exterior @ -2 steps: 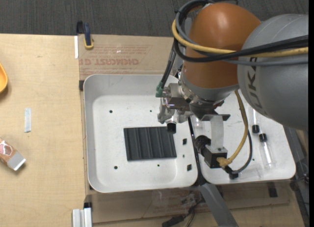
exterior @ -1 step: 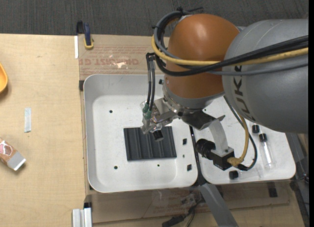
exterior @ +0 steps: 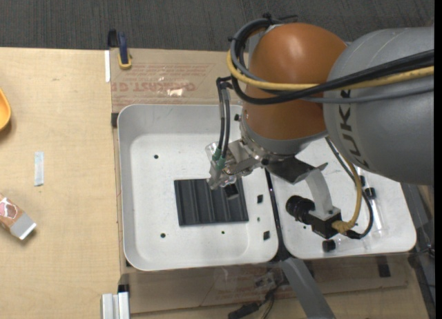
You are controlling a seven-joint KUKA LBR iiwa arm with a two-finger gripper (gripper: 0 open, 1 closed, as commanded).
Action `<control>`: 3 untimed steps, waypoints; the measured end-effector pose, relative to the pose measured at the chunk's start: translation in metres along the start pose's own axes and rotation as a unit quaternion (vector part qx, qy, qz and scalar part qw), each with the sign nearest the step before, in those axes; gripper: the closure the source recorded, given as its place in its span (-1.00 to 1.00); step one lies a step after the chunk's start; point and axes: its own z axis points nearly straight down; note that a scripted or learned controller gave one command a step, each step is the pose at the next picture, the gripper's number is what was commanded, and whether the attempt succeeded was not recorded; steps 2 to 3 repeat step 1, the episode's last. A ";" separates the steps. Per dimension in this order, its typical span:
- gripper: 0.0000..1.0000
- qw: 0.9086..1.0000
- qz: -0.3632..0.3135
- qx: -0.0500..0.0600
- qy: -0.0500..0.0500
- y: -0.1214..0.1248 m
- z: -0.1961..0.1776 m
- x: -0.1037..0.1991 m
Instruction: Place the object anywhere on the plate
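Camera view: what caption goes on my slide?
Grey arm's gripper over a dark ribbed rectangular plate in the left white bin.

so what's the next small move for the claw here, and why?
Probably a short straight descent. The claw hangs over the top right part of the dark ribbed plate in the left bin, already above its target. What it carries, if anything, I cannot tell.

The plate (exterior: 204, 201) is a dark, almost black rectangle with ridges running along its surface. It lies flat on the floor of the left white bin (exterior: 141, 172), near the middle and a little toward the right wall. Its upper right corner is hidden. The object to place on it cannot be made out.
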 end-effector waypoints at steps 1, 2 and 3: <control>1.00 1.000 -0.025 0.000 0.000 -0.003 0.001 -0.007; 1.00 1.000 -0.025 0.000 0.000 -0.003 0.001 -0.007; 1.00 1.000 -0.025 0.000 0.000 -0.003 0.001 -0.007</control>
